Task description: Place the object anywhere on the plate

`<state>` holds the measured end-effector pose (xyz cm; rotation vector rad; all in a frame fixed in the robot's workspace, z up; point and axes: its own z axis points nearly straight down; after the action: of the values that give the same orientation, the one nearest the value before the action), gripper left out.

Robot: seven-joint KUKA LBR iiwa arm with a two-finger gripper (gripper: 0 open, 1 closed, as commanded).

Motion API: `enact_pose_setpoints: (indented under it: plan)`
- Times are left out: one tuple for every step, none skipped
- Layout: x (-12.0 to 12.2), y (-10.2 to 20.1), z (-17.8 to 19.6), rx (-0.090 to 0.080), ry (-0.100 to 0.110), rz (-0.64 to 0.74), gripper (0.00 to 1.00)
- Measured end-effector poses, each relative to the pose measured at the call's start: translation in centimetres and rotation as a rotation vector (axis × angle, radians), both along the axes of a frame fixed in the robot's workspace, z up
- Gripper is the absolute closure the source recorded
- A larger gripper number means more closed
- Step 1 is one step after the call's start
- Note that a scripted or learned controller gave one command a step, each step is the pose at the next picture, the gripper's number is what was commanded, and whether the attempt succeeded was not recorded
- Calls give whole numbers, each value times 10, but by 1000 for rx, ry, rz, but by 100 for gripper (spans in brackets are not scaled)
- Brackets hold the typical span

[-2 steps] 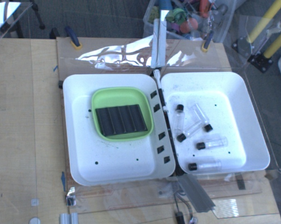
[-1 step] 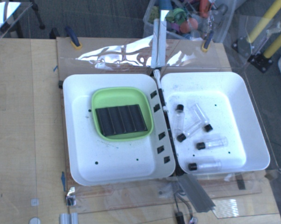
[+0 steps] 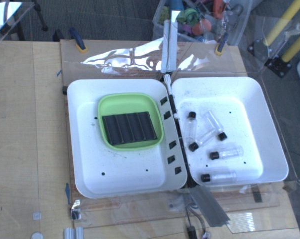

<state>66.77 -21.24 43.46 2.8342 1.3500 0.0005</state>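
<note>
Five clear vials with black caps lie in the right bin (image 3: pixel 269 133), and none of them is on the plate. One vial (image 3: pixel 191 124) lies near the divider with its cap towards the far side. Two more cross in the middle of the bin: a slanted vial (image 3: pixel 213 124) with its cap at the lower right, and another vial (image 3: pixel 202 138) under it with its cap at the lower left. A fourth vial (image 3: pixel 227 153) lies nearly level just below them. The fifth vial (image 3: pixel 221 175) sits closest to the near wall, cap to the left.

I cannot tell whether my hand is clenched or released.

The green plate (image 3: pixel 130 99) rests in the left bin (image 3: pixel 85 158), well apart from the vials, and a dark ribbed insert (image 3: pixel 129 127) covers most of its floor. Between the bins stands an upright divider (image 3: pixel 174 138) carrying a row of small black clips. Behind both bins a crinkled shiny sheet (image 3: pixel 135 59) lies on the wooden bench (image 3: pixel 25 133), and farther back is a clear tub of coloured toys (image 3: pixel 202 9).
</note>
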Motion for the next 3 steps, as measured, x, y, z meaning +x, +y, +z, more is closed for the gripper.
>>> enact_pose_setpoints:
  plan:
    - [0, 0, 0, 0, 0, 0, 0]
    - [0, 0, 0, 0, 0, 0, 0]
    - [0, 0, 0, 0, 0, 0, 0]
